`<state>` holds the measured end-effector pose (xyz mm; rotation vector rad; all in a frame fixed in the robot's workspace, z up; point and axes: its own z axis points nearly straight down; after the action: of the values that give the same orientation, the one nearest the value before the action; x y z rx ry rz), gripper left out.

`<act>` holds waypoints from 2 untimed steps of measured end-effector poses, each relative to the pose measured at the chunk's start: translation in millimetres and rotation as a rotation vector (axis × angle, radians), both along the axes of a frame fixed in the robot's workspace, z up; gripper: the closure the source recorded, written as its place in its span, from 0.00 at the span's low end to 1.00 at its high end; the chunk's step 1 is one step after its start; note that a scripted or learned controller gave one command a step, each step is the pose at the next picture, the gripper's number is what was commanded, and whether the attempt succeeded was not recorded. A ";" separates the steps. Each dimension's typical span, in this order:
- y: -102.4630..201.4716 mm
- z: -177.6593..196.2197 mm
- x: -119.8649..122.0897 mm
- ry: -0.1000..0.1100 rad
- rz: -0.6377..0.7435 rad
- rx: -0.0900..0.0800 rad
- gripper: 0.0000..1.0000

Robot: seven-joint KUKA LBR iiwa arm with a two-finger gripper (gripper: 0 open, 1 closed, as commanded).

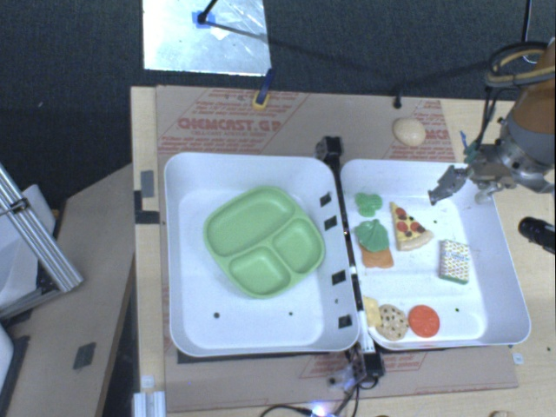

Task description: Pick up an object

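The right bin (495, 233) holds several toy foods: a pizza slice (408, 227), a green broccoli piece (368, 203), a leafy green piece on an orange base (374, 240), a patterned block (454, 261), a cookie (392, 321) and a red disc (424, 320). My gripper (461, 193) hangs over the bin's far right part, up and to the right of the pizza slice. It is open, and I see nothing between its fingers (441, 188).
The left bin (187, 233) bears a green divided plate (263, 241). A beige egg-shaped object (408, 130) lies on the bench behind the right bin. A black divider (340, 233) runs between the bins.
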<state>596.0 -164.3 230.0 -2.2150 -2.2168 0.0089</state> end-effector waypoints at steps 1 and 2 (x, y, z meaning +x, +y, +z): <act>0.3 6.8 2.5 -0.011 0.002 -0.002 0.00; 2.1 -56.0 3.0 -0.006 0.001 -0.001 0.00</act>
<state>599.0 -162.1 174.0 -2.2176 -2.2212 0.0029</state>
